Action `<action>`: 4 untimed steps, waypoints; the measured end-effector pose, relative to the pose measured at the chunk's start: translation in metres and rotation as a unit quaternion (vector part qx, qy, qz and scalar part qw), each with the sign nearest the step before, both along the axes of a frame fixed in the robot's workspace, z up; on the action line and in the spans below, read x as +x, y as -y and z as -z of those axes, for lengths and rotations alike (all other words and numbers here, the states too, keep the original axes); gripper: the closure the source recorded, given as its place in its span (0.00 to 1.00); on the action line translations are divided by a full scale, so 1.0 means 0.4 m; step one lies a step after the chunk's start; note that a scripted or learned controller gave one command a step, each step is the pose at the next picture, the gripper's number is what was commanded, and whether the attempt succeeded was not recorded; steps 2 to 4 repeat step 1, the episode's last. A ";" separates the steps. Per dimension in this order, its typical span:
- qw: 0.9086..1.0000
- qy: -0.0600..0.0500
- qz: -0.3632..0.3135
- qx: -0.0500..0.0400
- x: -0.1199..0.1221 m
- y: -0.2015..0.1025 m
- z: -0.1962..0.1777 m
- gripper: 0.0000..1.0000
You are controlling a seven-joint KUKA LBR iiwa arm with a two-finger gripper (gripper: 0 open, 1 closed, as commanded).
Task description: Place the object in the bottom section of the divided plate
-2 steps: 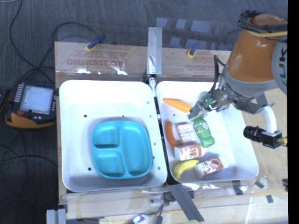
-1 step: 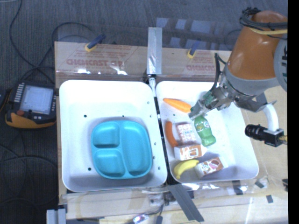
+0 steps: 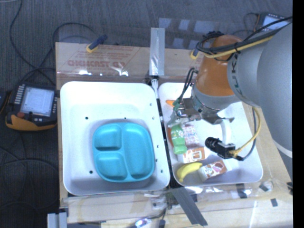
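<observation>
— Over the right bin (image 3: pixel 247 172), what is the gripper (image 3: pixel 186 112) doing?

— It hangs low above the packets at the bin's left side. Whether it is open or closed I cannot tell, and I see nothing gripped in it.

— What lies under it?

— Just below it, a green packet (image 3: pixel 178 139) and a pale packet with pinkish print (image 3: pixel 191 136), side by side. Further below, an orange-and-white packet (image 3: pixel 195 154), then a banana (image 3: pixel 187 170) and a small carton (image 3: pixel 213 169) near the front wall. An orange bit (image 3: pixel 169 103) shows to its left.

— Any readable writing?

— Not on the packets: too small. Red lettering on the cardboard (image 3: pixel 102 61) behind is blurred.

— And the plate?

— The blue divided plate (image 3: pixel 124 151) sits in the left bin (image 3: pixel 78 99), well to the gripper's left.
</observation>
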State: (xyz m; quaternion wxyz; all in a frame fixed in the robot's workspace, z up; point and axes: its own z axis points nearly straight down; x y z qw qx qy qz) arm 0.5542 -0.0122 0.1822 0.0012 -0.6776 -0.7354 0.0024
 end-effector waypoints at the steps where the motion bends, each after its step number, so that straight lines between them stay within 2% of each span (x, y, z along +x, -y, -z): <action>1: 1.000 0.002 0.013 -0.001 0.076 -0.075 -0.244 1.00; 4: 1.000 0.002 0.013 -0.001 0.076 -0.075 -0.244 1.00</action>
